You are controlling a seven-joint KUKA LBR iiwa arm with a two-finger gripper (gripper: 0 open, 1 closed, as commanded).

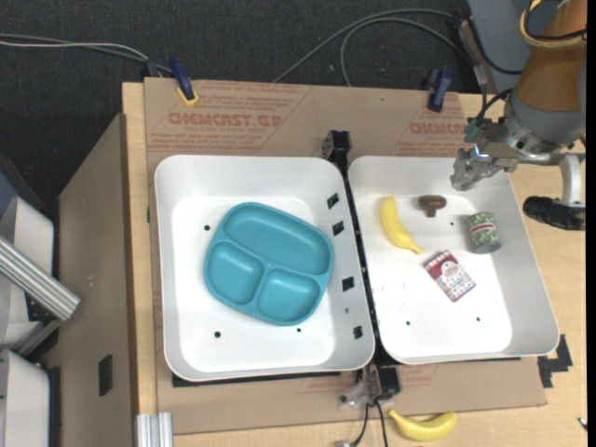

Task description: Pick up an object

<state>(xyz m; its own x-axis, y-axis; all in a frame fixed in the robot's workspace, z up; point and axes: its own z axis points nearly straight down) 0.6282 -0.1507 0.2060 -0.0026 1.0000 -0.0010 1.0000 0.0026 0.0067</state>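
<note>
Two shallow white bins sit side by side on the bench. The left bin (177, 250) holds one item: a teal divided plate (268, 263) with three compartments, lying flat near the bin's centre.

The right bin (484, 333) holds four items. One yellow banana (398, 225) lies toward the bin's left side, curved, running from upper left to lower right. One small brown object (430, 204), too small to identify, rests just beside the banana's upper end, to its right. One small green can (482, 232) lies on its side near the bin's right wall. One small red-and-white packet (450, 276) lies tilted below the banana and the can, apart from both. None of the four touches another, so far as I can tell.

A second yellow banana (424, 425) lies outside the bins, at the front edge of the bench below the right bin.

My gripper (473, 168) hangs over the far right corner of the right bin, above and to the right of the brown object and apart from all four items. Nothing shows between my fingers. Whether they stand apart or together I cannot tell from this angle.

Two blue clamps (183, 82) (438, 89) grip the far edge of the cardboard sheet (307, 110) under the bins.
</note>
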